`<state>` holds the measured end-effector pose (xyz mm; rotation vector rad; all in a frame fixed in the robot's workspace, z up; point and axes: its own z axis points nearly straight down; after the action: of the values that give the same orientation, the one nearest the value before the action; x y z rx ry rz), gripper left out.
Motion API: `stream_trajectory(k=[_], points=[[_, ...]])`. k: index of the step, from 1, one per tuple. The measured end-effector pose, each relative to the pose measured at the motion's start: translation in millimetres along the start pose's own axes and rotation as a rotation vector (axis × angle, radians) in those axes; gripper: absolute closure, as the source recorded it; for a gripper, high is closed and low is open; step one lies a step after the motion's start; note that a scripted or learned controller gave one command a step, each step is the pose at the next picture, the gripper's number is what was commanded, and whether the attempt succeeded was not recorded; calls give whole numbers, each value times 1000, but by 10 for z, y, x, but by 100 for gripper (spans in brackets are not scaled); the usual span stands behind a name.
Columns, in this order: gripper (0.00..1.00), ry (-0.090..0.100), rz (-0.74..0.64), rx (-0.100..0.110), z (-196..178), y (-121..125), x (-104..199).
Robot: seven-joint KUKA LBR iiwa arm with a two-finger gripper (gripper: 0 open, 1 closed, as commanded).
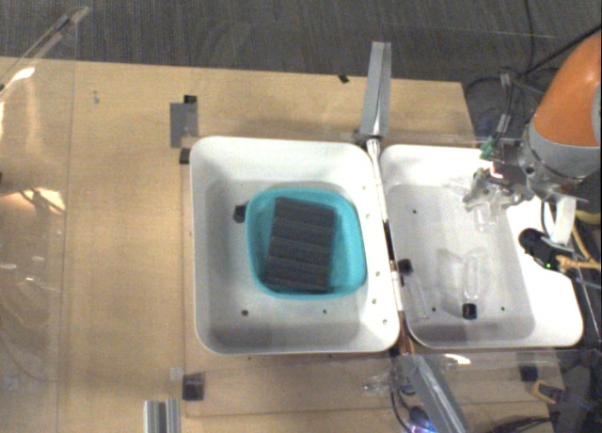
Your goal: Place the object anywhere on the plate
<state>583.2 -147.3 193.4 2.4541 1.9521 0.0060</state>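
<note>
A dark grey ridged block [301, 243] lies flat on the teal plate [352, 264], which sits in the middle of the left white bin [214, 233]. My gripper [483, 198] hangs over the upper right part of the right bin [423, 233], well apart from the block and the plate. Nothing shows in its grasp. The orange band of the arm [569, 92] is at the right edge.
A raised divider [384, 233] separates the two bins. A faint translucent shape [470, 276] and a small black piece [468, 310] lie on the right bin's floor. Cables [550, 250] hang by the bin's right rim. Wooden bench surrounds the bins.
</note>
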Motion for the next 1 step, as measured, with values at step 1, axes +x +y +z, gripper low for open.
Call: stream_trajectory(k=[1], points=[[0,0,0,0,0,0,0]])
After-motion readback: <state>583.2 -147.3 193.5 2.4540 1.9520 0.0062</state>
